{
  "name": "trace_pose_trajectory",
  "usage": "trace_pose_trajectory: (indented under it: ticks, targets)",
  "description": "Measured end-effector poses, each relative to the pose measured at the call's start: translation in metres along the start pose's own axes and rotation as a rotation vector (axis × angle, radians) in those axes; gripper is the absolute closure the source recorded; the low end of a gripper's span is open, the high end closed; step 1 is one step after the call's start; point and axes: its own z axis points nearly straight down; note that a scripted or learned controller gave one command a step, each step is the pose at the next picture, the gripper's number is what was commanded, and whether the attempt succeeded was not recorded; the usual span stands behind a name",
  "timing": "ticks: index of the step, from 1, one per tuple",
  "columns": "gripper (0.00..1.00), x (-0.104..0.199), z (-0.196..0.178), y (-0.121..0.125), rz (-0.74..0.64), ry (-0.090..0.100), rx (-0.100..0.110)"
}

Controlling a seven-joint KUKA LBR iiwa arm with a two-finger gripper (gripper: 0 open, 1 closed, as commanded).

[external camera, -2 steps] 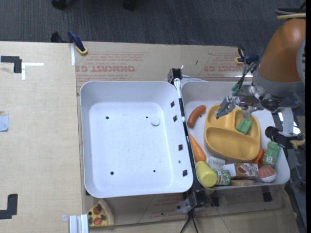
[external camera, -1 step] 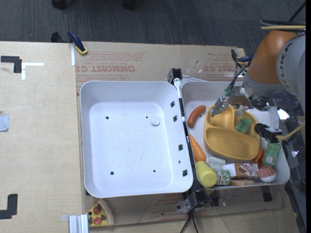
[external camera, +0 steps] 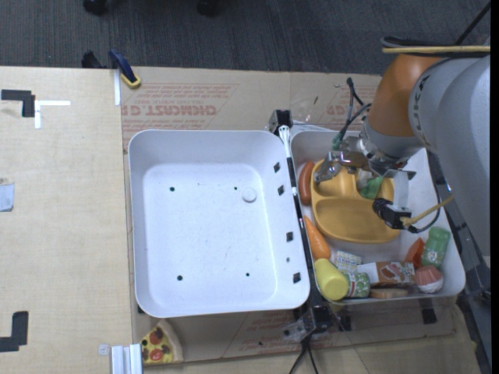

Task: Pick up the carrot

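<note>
The carrot [external camera: 316,238] lies lengthwise along the right bin's [external camera: 452,285] left wall, below-left of the gripper [external camera: 360,168], which hangs over the yellow bowl [external camera: 355,220]; its grip state I cannot tell.

Upside-down red lettering, hardly legible, on the cardboard sheet [external camera: 187,104]

Carrot [external camera: 316,238] lies in right bin [external camera: 450,249], left of bowl [external camera: 355,218].

We see the orange carrot [external camera: 316,238] lying lengthwise along the right bin's [external camera: 455,265] left wall, tip toward us.
</note>
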Motion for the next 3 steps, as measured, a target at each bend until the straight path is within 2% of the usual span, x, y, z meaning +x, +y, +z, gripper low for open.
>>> trace_pose_trajectory:
  ticks: [1, 2, 3]
  targets:
    - [0.0, -0.088, -0.001, 0.04, -0.335, 0.0, 0.0]
    - [1.0, -0.084, -0.009, 0.041, -0.34, 0.006, -0.002]
    - [1.0, -0.008, -0.007, 0.028, -0.133, -0.011, -0.013]
